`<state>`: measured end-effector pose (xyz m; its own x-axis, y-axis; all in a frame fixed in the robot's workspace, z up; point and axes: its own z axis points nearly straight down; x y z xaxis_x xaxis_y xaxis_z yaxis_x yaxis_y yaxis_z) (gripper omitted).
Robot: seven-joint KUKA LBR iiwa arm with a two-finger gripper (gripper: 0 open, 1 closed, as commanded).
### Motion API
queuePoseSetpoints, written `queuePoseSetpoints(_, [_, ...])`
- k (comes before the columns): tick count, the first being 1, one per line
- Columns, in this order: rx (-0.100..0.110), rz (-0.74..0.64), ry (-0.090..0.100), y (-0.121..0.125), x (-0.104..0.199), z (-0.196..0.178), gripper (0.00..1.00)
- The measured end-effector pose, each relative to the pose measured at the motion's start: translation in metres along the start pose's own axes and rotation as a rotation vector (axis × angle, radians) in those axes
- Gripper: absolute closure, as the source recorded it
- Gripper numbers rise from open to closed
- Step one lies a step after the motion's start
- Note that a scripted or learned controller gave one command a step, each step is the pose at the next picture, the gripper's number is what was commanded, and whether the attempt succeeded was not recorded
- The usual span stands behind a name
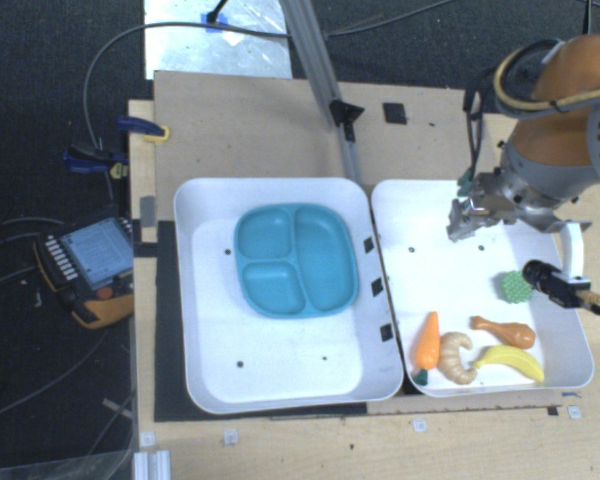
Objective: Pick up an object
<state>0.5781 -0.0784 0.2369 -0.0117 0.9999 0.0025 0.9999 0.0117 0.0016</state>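
Jaws hang at the end of the grey and orange arm, over the bare upper floor of the right bin. Nothing shows between them, and the view is too coarse to tell whether they are released or clenched.

Closest to the jaws is a small green lumpy piece, a little below and to the right of them in the view and standing apart from everything else. Farther down from the jaws, along the bin's near edge, lie a toy chicken drumstick and a banana just beside each other. Down and slightly left of the jaws, a carrot touches a pale curled toy, perhaps a shrimp.

Well to the left of the jaws, past the divide, a blue divided plate lies in the left bin.

The step in hand looks like choosing and approaching a target. The green piece seems the best choice, being near and isolated. To do it well, centre the jaws above it, spread them wide, descend until they straddle it, and only then close. The clustered toys risk a nudge or a double grab.
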Motion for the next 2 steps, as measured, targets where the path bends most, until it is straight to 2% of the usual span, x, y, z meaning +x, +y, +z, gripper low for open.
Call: queuePoseSetpoints(2, [0.0, 0.001, 0.0, -0.013, 0.095, -0.005, 1.0])
